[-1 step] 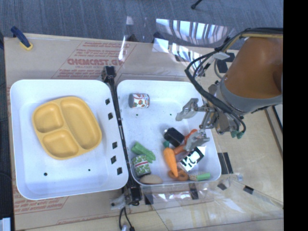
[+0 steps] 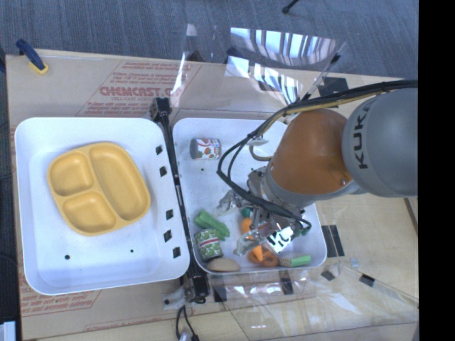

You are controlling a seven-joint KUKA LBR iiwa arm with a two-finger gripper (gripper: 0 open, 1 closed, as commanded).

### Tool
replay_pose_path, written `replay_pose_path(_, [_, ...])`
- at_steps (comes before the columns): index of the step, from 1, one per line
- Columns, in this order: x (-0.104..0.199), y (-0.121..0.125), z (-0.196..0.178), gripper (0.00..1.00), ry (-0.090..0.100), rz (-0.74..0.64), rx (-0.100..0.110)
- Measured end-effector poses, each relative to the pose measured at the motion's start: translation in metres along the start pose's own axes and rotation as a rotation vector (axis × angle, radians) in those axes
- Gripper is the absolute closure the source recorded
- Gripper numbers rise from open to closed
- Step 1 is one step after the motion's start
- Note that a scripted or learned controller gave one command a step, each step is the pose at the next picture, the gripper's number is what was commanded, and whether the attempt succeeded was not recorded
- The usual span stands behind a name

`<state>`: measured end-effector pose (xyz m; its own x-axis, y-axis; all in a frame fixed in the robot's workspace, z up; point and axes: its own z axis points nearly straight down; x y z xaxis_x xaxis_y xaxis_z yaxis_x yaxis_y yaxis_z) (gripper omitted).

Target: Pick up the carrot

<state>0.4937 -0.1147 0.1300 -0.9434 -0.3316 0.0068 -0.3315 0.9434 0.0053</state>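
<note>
Left bin point(image 2: 28, 190) holds a yellow divided plate point(image 2: 98, 187). Right bin point(image 2: 186, 130) carries a small can point(image 2: 205, 148) at the far end, and near its front edge green pieces point(image 2: 212, 223) lie beside the orange carrot point(image 2: 264, 256), just beneath the gripper point(image 2: 266, 227), whose state I cannot tell.

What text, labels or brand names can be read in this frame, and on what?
"KU", the letters in view, on the grey arm.
"CHEMCAST", red print on the brown board; the smaller lines there are too blurred to read.
Labels on the two small cans: unreadable.
</note>
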Motion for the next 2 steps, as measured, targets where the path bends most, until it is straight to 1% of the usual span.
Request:
replay_pose_path(1, [0.015, -0.025, 0.039, 0.00, -0.004, 0.274, 0.002])
replay_pose_path(2, [0.013, -0.023, 0.028, 1.00, -0.006, 0.264, 0.003])
